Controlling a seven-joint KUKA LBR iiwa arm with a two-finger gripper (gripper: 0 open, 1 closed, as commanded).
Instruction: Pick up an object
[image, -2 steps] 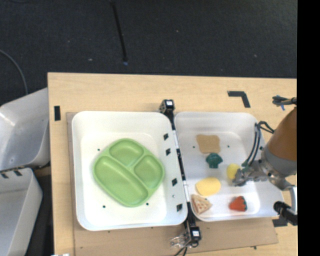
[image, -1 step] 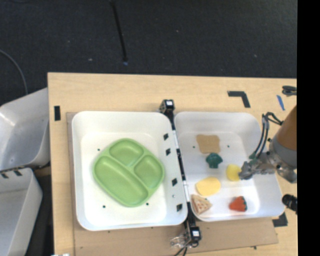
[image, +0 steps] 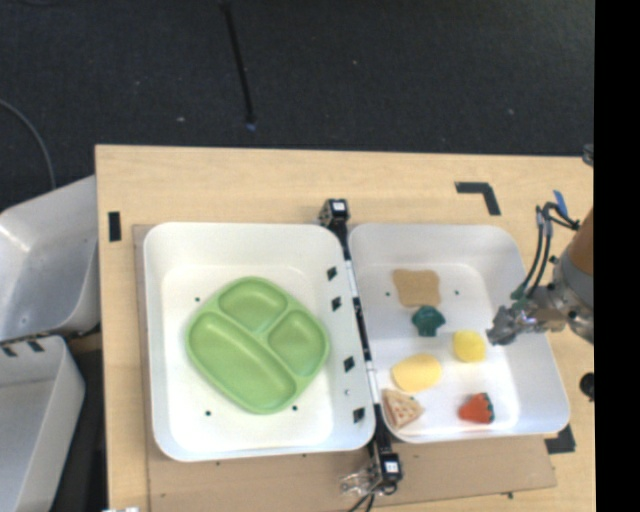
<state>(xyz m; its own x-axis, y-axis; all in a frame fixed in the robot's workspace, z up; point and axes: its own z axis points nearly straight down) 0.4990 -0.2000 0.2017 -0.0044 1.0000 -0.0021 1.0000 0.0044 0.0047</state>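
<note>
Hovering over the right bin's (image: 500, 420) far right side, the hand (image: 503, 330) sits just beside a small yellow piece (image: 469, 346).
Whether the hand is spread or pressed together cannot be told. The same bin holds a tan bread slice (image: 416, 287), a dark green toy (image: 428, 320), a yellow lemon-like toy (image: 416, 373), a red strawberry (image: 477, 408) and a wedge (image: 401, 409). The left bin (image: 160, 420) carries a green divided plate (image: 258, 343) on the wooden surface (image: 120, 190).

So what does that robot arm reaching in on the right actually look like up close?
The arm's end is a grey metal gripper of small blocky parts, on a grey wrist with an orange-brown band above it. Thin dark cables, with a touch of blue at the top, loop down alongside it.
</note>
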